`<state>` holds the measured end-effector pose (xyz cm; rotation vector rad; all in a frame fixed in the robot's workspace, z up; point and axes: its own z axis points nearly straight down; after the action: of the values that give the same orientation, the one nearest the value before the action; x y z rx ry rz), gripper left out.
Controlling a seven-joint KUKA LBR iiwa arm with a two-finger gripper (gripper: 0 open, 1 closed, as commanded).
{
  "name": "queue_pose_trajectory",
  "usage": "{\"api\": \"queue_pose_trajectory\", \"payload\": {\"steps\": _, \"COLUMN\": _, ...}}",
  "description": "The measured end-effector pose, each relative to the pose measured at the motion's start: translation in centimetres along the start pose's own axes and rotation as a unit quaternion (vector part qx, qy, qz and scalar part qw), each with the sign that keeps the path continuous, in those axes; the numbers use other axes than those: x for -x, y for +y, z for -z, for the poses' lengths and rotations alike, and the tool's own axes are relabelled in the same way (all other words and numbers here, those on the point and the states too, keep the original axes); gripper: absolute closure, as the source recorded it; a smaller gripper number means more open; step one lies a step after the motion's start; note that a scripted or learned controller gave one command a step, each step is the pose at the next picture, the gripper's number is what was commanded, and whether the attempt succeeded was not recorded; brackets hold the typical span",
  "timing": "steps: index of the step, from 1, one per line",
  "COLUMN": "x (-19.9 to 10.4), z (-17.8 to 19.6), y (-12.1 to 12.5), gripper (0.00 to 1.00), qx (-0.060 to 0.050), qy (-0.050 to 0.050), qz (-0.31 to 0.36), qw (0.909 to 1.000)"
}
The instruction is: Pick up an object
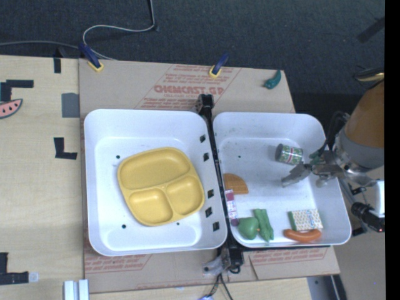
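Observation:
In the right bin [269, 122], a small green-and-silver can [289, 153] lies on its side near the upper right. My gripper [299, 169] reaches in from the right just below and beside the can; it is open, and nothing sits between its fingers. An orange wedge-shaped piece [235, 183] rests by the bin's left wall. Along the front lie a green pepper-like toy [256, 224], a small patterned box [305, 219] and a red-orange sausage shape [302, 234]. A thin purple item [230, 206] lies against the left wall.
The left bin [100, 136] holds a yellow divided plate [161, 185]. Black clips line the divider [211, 167] between the bins. Bare white floor lies in the right bin's middle and upper left. Cardboard lies under both bins.

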<state>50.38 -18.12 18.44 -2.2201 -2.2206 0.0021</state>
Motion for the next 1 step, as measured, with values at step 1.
{"api": "queue_pose_trajectory", "payload": {"steps": 1, "x": 4.01, "z": -9.19, "y": -2.01, "gripper": 0.0, "qx": 0.0, "qy": 0.002, "qz": 0.0, "qw": 1.0}}
